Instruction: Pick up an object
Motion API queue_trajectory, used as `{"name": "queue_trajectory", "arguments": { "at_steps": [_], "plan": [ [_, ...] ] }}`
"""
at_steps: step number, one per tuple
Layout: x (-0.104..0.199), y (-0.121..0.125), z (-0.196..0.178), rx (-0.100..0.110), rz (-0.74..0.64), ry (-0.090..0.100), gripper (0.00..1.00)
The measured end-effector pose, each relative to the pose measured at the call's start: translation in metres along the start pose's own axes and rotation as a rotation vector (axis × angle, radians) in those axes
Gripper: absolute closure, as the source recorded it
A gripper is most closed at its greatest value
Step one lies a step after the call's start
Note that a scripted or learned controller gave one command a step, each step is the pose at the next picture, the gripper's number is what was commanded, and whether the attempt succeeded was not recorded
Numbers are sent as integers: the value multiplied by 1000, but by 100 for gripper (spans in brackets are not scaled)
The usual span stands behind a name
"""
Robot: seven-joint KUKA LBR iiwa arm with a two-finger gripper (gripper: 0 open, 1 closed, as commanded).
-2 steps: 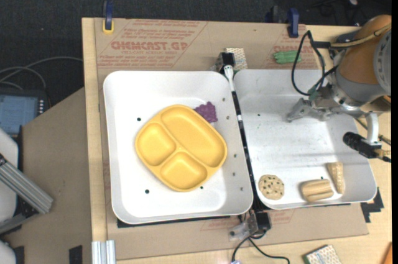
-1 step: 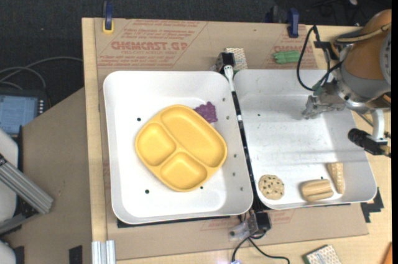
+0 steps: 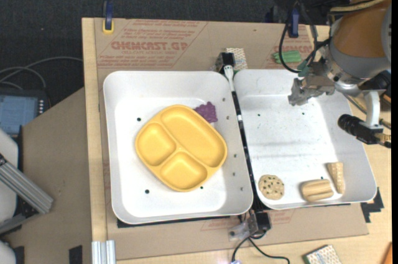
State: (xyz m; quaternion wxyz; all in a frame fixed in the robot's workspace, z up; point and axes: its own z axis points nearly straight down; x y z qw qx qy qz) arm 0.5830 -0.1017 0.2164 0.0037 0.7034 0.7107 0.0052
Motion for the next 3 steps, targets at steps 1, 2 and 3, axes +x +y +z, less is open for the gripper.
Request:
{"name": "queue_trajectory", "arguments": {
  "at_steps": [1, 2, 3],
  "plan": [
    [56, -75, 33, 20, 7, 2, 100],
    [73, -65, -14, 7, 7, -2, 100],
    [97, -57, -42, 7, 7, -2, 100]
  ]
}}
